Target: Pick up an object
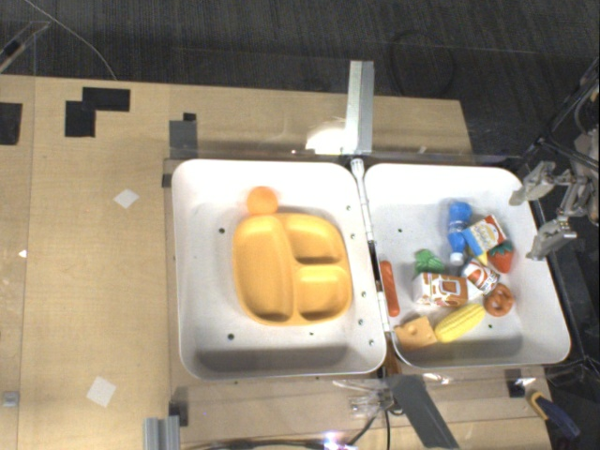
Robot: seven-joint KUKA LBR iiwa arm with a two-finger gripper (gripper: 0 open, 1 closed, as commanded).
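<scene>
Farthest from the pincer, the left bin (202, 336) is holding a yellow divided tray (289, 268), with a small orange ball (262, 199) sitting at the tray's upper left corner, touching or just beside it. Closer in, a red-orange stick (389, 287) is lying along the wall where the two bins meet. The right bin (412, 187) is carrying a cluster of toy foods, all lying left of and mostly below the pincer: a green piece (427, 262), a red-and-white carton (441, 291), a tan wedge (417, 332) beside a yellow corn cob (460, 322), a blue bottle (457, 229) standing nearest the top, a white-and-red packet (487, 233), a red strawberry (503, 256) and a brown pretzel (499, 299). The pincer (547, 216) is hanging over the right rim of that bin, its two pale fingers (531, 184) spread wide apart with nothing between them, well clear of the strawberry and packet lying nearest to it.
</scene>
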